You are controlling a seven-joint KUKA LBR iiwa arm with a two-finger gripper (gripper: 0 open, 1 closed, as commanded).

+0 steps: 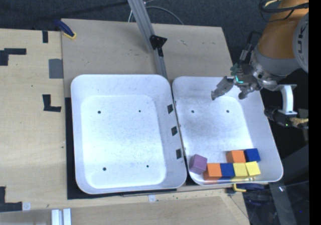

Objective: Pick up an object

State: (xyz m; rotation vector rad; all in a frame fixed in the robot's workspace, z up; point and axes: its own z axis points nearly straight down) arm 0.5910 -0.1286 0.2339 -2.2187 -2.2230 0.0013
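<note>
Matte wooden bench, glossy white bins, square blocks, open claw

Single fixed camera above bench, slanted down on both bins.

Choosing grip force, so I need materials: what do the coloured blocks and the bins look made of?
The blocks look like painted wood or hard plastic: matte, flat solid colours, crisp square edges; which one is unclear. The right bin and the left bin look like thin moulded white plastic: rounded corners, soft sheen, scuffed grey speckling.
</note>
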